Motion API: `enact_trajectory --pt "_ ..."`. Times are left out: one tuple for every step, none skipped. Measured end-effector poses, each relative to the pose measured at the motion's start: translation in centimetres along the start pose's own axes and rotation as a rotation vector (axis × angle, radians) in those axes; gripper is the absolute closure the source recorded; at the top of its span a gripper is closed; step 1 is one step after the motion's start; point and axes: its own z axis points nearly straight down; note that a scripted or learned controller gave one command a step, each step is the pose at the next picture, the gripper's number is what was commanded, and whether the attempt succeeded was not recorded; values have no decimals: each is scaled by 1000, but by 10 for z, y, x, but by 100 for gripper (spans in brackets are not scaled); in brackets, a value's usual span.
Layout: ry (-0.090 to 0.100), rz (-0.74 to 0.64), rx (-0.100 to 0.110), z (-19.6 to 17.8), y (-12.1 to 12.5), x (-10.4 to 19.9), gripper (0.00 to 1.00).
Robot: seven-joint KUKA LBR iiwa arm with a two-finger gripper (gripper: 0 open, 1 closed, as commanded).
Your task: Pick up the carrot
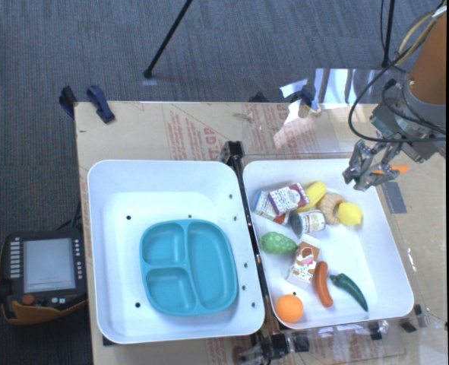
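Table (171,131): brown cardboard-covered top, fills centre of frame, dark carpet around it.

Left bin (110,196): white, shallow, lower left-centre. Holds a teal divided tray (188,267), three compartments, lying flat.

Right bin (391,265): white, lower right, edge touching the left bin along the middle seam. Crowded with toy food.

Arm (429,67): grey with orange section, enters at upper right, cables looped beside it.

Pendant (43,268): black handheld unit with grey screen, on the floor at far left, well apart from the table.

End effector (367,175): hangs over the upper right rim of the right bin, a small orange patch beside it. Nothing between the fingers; how far they stand apart, cannot tell at this angle.

Bin contents, upper part: red and white cartons (279,201), small can (309,222), yellow banana (314,192), lemon (349,214) just beside a tan lumpy piece (331,204).

Middle: green lumpy vegetable (278,242), tilted juice box (305,263).

Lower part: carrot (324,284), orange-red, lying roughly lengthwise, between the juice box and a green pepper (351,288), close to both. Well apart from the end effector, which is near the opposite corner of the bin.

Orange (289,308): bottom left corner of right bin, near the carrot's lower end.

Blue clamp (99,101): upper left edge of table.
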Motion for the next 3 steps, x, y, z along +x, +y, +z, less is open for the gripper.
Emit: enact_trajectory --pt "1 -274 1 18 -8 74 100" --pt "-1 -324 -1 35 -6 24 100" --pt "0 -606 -5 119 -49 10 100"
